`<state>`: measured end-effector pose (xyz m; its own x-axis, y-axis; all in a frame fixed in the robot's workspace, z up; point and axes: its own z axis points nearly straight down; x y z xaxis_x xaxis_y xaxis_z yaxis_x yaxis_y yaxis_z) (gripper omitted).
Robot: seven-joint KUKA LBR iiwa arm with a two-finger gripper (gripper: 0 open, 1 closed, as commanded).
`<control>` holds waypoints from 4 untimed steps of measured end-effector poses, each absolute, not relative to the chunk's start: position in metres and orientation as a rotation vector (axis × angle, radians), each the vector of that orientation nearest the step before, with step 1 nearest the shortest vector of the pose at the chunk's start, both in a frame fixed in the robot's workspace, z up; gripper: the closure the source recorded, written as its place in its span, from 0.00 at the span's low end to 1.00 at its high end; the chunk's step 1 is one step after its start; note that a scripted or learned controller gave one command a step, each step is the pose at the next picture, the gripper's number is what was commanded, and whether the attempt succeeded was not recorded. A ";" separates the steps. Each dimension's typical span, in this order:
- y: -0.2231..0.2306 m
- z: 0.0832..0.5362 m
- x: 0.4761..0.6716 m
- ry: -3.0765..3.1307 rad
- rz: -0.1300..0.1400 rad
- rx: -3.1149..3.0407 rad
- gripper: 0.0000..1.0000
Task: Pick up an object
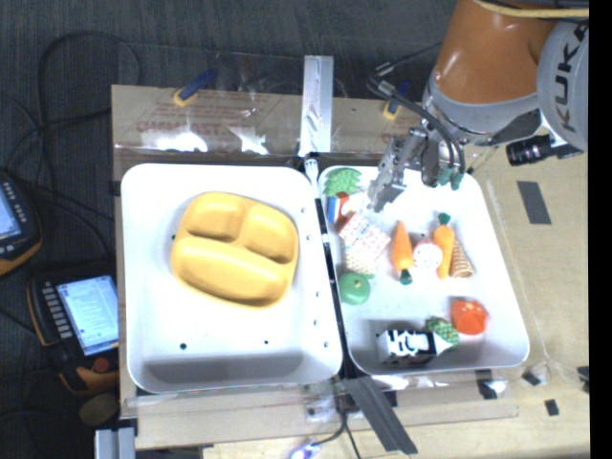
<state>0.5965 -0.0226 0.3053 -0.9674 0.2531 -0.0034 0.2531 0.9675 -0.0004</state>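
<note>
From the camera view, two white bins sit side by side on the table (pixel 143 122). The left bin (pixel 153 352) has one big yellow tray (pixel 234 247) with three hollow parts near its middle. The right bin (pixel 502 285) is full of small toys — a carrot (pixel 402 247) near the middle, a second carrot (pixel 443 242) just beside it, and an ice cream cone (pixel 462 258) next to that one. A green apple (pixel 355 288) lies by the left wall, a checked pink and white block (pixel 363 242) a bit above it, a red tomato (pixel 469 316) near the front right corner, and a black and white toy (pixel 406 344) along the front edge. The end effector (pixel 387 187) hangs over the back left part of the right bin, above the checked block — its fingers look a little spread, with nothing between them.
</note>
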 end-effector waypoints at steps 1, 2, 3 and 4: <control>-0.095 0.183 0.549 3.135 -0.002 0.189 1.00; -0.099 0.092 0.508 3.096 0.003 0.452 1.00; -0.100 0.093 0.511 3.082 0.000 0.452 0.00; -0.126 0.125 0.561 3.135 -0.002 0.210 0.00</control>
